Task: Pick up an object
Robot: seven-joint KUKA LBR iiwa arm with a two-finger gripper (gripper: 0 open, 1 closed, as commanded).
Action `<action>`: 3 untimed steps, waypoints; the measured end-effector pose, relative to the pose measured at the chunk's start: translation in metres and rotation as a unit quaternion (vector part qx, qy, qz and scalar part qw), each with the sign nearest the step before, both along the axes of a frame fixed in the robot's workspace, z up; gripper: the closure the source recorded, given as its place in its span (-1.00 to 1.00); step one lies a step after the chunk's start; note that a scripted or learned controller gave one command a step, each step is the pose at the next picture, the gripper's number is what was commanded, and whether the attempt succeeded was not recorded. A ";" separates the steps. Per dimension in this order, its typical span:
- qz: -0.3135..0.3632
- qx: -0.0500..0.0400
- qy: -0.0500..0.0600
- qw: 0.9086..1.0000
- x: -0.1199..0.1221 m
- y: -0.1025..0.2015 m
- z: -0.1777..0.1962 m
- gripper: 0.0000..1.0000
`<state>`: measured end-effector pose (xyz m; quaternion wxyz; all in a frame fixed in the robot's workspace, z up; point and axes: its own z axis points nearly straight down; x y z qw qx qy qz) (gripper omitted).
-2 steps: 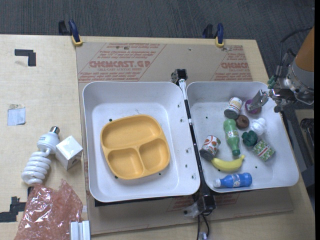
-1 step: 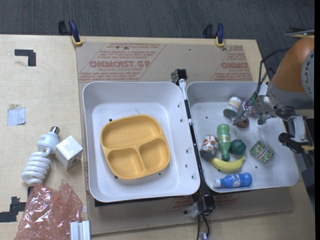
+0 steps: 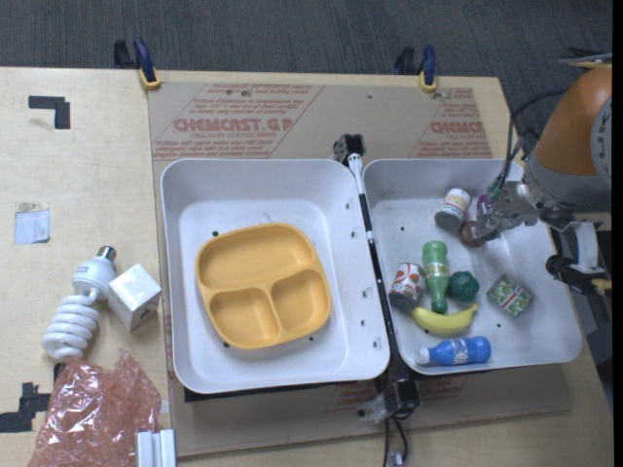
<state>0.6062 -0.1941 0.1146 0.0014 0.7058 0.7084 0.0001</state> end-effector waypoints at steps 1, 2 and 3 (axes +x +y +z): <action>0.000 0.000 0.000 1.000 0.000 0.000 0.000 -1.00; -0.003 0.001 0.001 1.000 -0.061 0.022 -0.022 -1.00; -0.004 0.000 0.000 1.000 -0.060 0.021 -0.012 1.00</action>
